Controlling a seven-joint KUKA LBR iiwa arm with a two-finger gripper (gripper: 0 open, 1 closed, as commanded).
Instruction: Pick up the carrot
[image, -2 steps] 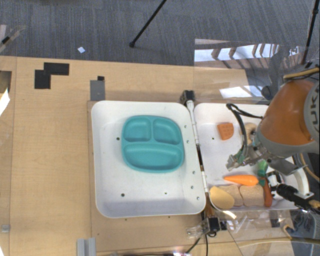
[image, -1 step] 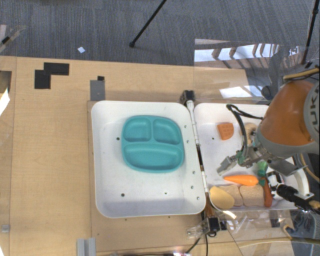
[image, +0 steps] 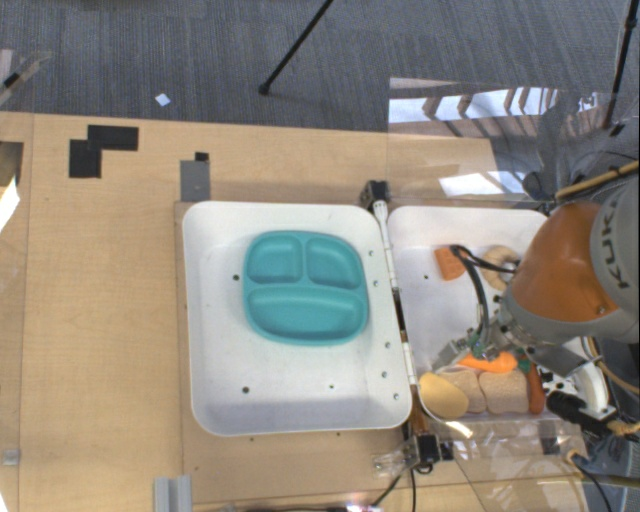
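Arm (image: 575, 270) is low over the right bin (image: 420, 300), wrist hiding the jaws: can't tell their state. Carrot (image: 497, 365) lies at the bin's near edge, touching a tan block (image: 500, 392) beside a wooden spoon (image: 443, 396). Best to grip across the carrot, clear of the block. Left bin (image: 215, 300) holds a teal tray (image: 304, 287). Wooden counter (image: 90, 350), grey carpet beyond.

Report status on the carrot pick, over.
Gripper low in the right bin, fingers hidden under the wrist. Carrot directly below it, grasp unconfirmed. Tan roll and wooden spoon crowd alongside.
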